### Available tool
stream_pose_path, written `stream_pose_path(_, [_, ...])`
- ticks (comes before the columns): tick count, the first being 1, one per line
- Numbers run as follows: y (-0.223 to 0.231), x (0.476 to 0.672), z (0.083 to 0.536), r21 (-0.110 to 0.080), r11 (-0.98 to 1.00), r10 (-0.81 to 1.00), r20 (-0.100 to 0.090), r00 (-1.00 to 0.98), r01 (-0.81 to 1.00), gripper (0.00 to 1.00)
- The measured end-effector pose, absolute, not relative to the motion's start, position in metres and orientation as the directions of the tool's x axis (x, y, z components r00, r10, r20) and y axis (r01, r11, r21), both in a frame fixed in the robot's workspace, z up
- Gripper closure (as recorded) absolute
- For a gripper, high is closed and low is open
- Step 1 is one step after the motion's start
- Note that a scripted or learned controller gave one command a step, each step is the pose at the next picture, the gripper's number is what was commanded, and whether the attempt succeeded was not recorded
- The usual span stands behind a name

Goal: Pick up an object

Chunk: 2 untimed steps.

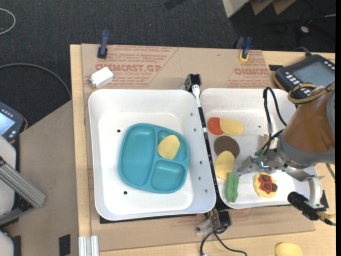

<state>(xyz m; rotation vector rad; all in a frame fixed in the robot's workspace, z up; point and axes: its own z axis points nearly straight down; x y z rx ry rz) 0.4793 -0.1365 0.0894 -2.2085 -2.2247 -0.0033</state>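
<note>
Right bin (250,96) holds the candidate objects: red-orange disc (213,125) and yellow oval (232,126) at 12 o'clock of the cluster, brown disc (226,143) at centre, pale yellow piece (224,164) just below, green stick (232,186) at 6 o'clock, small pizza-like toy (265,185) at 4 o'clock. Tool (254,163) poised at 3 o'clock of the pale yellow piece, near it; grip state cannot be told, nothing seen held. Left bin (101,143) carries a teal divided plate (139,156) with a yellow piece (169,146) in its upper right compartment. Judged: toy food, light, stiff plastic, likely smooth and slippery. Flat discs offer little height; best taken across narrow edges. Green stick probably easiest, across its width.
</note>
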Motion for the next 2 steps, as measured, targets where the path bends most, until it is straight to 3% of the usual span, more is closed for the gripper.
stream_pose_path(1, [-0.142,0.479,0.100,0.001,-0.001,1.000,0.000,0.001,1.000,1.00])
stream_pose_path(2, [-0.146,0.479,0.084,-0.003,0.000,1.000,0.001,0.000,1.000,1.00])
